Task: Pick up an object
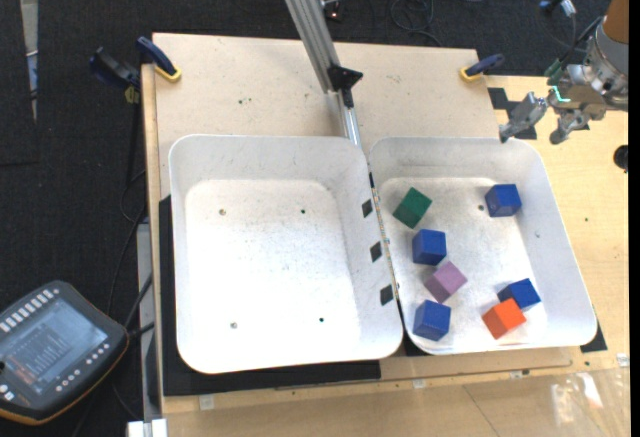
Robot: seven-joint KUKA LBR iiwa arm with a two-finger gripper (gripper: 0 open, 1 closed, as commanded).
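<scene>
nearest the camera, in the right bin [560, 225], lie an orange cube [503, 317] touching a blue cube [520, 294], and another blue cube [432, 319] by the bin's near left corner. a little farther in sit a lilac cube [446, 279], a third blue cube [429, 246] just beyond it, then a green cube [411, 207], and a fourth blue cube [503, 200] apart toward the far right wall. the left bin [200, 225] shows just its speckled floor. both bins rest on the counter [260, 75], clamped at its far corners.

farthest off, the hand [545, 120] hangs over the counter just past the right bin's far right rim, its two fingers spread apart with nothing between them. every cube lies nearer the camera and leftward of the hand; the far-right blue cube looks closest to it and stands clear of the others, so it seems the likeliest pick.
</scene>
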